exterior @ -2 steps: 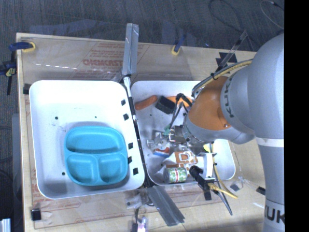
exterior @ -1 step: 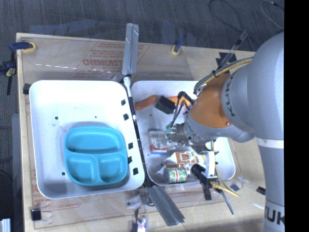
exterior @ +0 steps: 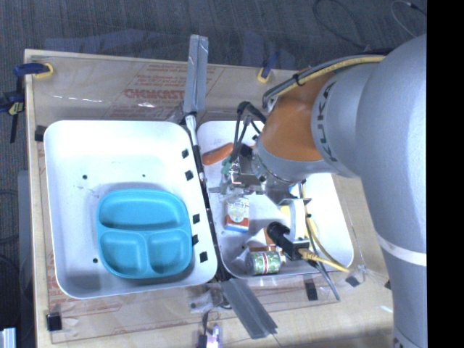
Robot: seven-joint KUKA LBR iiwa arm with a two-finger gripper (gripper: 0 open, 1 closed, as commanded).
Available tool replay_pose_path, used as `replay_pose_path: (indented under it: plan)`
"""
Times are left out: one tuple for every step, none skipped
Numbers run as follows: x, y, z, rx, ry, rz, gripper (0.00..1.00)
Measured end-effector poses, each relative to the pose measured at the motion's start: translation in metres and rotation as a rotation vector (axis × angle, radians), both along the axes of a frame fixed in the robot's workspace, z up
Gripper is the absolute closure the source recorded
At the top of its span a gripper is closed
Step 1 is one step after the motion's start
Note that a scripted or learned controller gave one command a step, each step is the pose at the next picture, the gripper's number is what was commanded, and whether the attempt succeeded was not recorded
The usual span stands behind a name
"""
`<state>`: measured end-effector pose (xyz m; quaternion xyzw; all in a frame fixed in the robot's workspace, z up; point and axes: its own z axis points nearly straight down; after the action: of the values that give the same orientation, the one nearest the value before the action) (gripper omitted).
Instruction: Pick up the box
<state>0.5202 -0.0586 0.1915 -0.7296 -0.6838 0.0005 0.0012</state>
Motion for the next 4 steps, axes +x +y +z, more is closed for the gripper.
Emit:
replay_pose_path:
  plan:
    - [0.000, 0.000, 0.000, 0.000, 0.000, -0.001, 0.00]
    - [-0.036, -0.073, -0.095, -0.008, -0.026, -0.030, 0.00]
    - [-0.036, -0.073, -0.086, -0.008, -0.024, -0.024, 1.00]
    - [-0.036, -0.073, -0.086, -0.009, -0.024, -0.023, 0.00]
